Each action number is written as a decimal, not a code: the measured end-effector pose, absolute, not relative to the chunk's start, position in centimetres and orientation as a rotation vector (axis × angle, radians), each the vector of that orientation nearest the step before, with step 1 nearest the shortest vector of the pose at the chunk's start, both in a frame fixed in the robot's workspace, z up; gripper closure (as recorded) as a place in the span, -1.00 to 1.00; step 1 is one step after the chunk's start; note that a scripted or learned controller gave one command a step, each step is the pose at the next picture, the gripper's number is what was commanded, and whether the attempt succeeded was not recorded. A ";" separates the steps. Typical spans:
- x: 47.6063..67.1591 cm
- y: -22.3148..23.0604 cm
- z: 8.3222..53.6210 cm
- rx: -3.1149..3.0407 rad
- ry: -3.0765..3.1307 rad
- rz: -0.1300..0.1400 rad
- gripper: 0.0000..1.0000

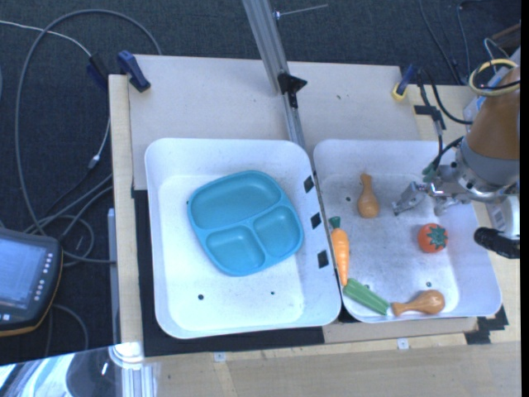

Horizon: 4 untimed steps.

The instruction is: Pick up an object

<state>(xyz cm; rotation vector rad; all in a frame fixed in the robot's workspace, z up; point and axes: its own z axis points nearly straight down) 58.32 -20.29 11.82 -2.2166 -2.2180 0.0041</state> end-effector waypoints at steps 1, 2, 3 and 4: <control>58.3 -20.2 9.1 -2.217 -2.219 0.004 -1.00; 58.4 -20.2 10.4 -2.220 -2.222 -0.002 1.00; 59.0 -20.0 16.8 -2.224 -2.229 -0.006 1.00; 59.2 -20.0 22.3 -2.225 -2.229 -0.006 1.00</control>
